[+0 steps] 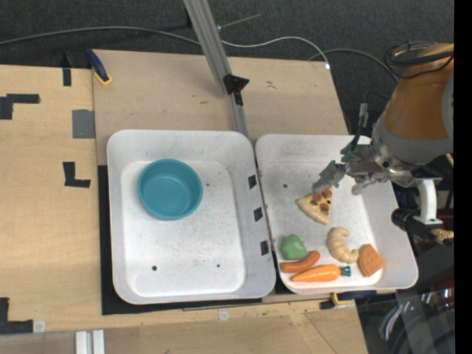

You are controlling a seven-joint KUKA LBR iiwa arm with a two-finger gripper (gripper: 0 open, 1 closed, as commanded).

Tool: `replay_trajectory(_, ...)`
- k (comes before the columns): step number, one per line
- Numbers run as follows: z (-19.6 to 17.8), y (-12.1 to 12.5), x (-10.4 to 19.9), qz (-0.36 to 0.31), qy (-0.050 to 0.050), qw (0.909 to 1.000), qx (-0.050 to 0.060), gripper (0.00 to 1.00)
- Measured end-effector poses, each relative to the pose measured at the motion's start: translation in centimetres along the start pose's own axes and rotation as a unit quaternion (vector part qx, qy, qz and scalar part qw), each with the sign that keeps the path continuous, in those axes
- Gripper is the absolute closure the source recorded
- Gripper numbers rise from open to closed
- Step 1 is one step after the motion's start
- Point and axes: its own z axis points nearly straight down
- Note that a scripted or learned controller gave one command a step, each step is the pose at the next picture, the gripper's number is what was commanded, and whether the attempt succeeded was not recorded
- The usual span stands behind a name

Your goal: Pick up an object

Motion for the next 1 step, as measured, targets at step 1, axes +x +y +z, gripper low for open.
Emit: replay_trajectory(1,0.0,0.0,-0.01,0.0,0.0,1.0,0.0,0.0)
